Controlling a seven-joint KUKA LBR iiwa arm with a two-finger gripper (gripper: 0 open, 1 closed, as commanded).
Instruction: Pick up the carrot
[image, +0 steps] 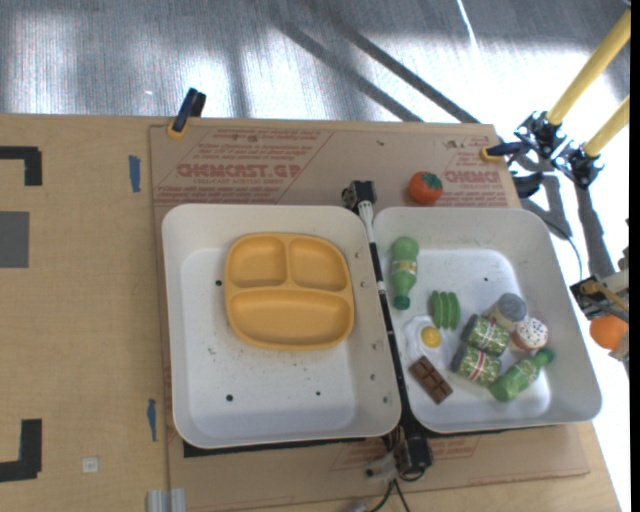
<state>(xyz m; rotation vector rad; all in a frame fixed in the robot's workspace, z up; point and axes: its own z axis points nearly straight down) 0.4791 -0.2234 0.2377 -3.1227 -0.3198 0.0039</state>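
1. Carrot: I can't identify one with certainty. My best candidate is the small orange-red toy with a green top (425, 187), which looks more round than long. It lies on the brown cardboard sheet (250, 150), just behind the back rim of the right-hand shallow white bin (545, 228) and near that bin's left corner.
2. It sits outside both bins. The toys in the right bin are not targets: the green plastic bottle (403, 268), the green pea pod (444, 308), the fried egg (428, 335) and the brown chocolate bar (432, 379). The yellow divided plate (289, 290) in the left-hand white bin (190, 400) is not one either.
3. To do this step well, I should travel high over the right bin, stop directly above the toy and descend straight. The grasp should be centred on its body, clear of the bin rim beside it.
4. A rounded toy may roll away if I touch it off-centre.
5. Pose: a grey and orange part at the right edge (604, 318), beside the right bin's outer wall, is probably my arm, well away from the toy.
6. I cannot tell whether my gripper is open or closed.
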